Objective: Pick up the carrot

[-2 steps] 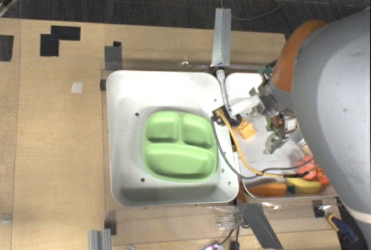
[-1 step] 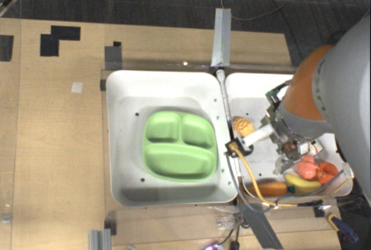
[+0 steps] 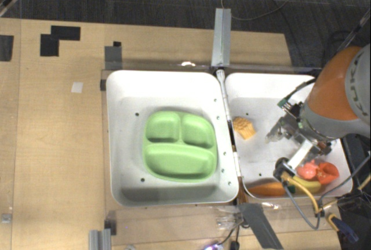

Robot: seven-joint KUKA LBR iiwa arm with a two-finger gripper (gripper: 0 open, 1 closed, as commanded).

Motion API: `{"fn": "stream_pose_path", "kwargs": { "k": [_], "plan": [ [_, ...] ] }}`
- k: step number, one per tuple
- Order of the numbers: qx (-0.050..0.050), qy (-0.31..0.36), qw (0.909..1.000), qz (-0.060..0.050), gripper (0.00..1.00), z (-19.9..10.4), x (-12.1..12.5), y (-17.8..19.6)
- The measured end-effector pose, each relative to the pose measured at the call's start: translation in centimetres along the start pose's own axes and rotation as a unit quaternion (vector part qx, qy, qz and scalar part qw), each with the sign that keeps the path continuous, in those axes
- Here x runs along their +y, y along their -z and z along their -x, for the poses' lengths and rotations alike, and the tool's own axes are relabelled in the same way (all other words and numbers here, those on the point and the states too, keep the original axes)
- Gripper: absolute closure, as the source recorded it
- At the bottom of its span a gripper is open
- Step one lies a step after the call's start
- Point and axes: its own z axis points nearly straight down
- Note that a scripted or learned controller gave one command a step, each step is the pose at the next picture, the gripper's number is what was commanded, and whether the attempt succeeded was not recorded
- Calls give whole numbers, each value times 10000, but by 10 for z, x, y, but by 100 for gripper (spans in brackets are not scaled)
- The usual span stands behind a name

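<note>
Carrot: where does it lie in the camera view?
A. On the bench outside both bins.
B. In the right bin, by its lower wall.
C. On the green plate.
B: the carrot lies along the lower wall of the right bin; the green divided plate is in the left bin.

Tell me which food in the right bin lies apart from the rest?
The tan chunk by the dividing wall; carrot and red piece crowd the front edge.
</note>
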Motion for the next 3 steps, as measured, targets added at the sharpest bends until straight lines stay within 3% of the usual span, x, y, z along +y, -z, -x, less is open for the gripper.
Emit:
{"fn": "stream_pose_path", "kwargs": {
  "k": [1, 2, 3],
  "plan": [
    [5, 494, 9988, 11, 0, -13, 9, 1],
    [6, -1013, 9949, 11, 0, -17, 1, 50],
    [-5, -1962, 9806, -6, 0, 21, 37, -60]
  ]
}}
